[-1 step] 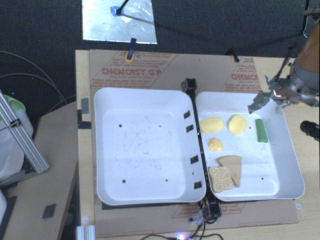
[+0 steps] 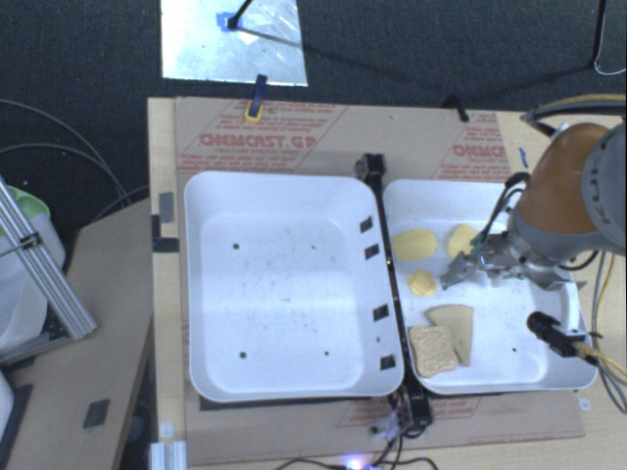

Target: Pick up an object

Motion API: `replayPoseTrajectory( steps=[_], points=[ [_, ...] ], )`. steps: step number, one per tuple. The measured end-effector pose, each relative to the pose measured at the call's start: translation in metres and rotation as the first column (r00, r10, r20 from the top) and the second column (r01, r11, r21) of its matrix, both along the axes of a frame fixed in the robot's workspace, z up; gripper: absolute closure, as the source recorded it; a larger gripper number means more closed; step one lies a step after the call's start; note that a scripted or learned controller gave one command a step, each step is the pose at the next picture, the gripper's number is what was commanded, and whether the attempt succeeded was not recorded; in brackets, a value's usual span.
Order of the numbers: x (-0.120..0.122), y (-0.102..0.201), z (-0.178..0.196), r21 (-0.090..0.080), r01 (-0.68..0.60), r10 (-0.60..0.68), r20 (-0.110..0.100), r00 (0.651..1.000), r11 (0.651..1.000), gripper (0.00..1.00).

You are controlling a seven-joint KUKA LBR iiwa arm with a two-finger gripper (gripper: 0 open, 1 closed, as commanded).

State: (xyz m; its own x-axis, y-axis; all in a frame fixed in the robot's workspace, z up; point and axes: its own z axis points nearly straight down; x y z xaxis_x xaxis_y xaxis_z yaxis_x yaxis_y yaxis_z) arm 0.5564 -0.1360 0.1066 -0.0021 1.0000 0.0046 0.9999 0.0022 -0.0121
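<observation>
A robotics lab: a cardboard-covered tabletop [image 2: 294,130] carries two white bins [image 2: 284,287], with loose cables [image 2: 59,130] on dark carpet [image 2: 78,37] and aluminium framing [image 2: 39,272] left of the bins.

Two white bins [image 2: 284,189] on the bench; right one w/ three yellow pieces [image 2: 414,244] and two toast-like slices [image 2: 432,349] (one partly under the other). One arm [image 2: 573,179].
</observation>
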Motion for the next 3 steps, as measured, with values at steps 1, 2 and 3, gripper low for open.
replayPoseTrajectory(
  steps=[1, 2, 3],
  points=[
    [-0.043, 0.021, -0.024, -0.002, 0.002, -0.002, 0.008, 1.0, 1.0, 0.0],
    [-0.038, 0.055, -0.022, -0.003, -0.004, 0.004, 0.013, 1.0, 1.0, 0.0],
    [0.033, 0.05, -0.021, -0.006, -0.004, 0.004, 0.021, 1.0, 1.0, 0.0]
  ],
)
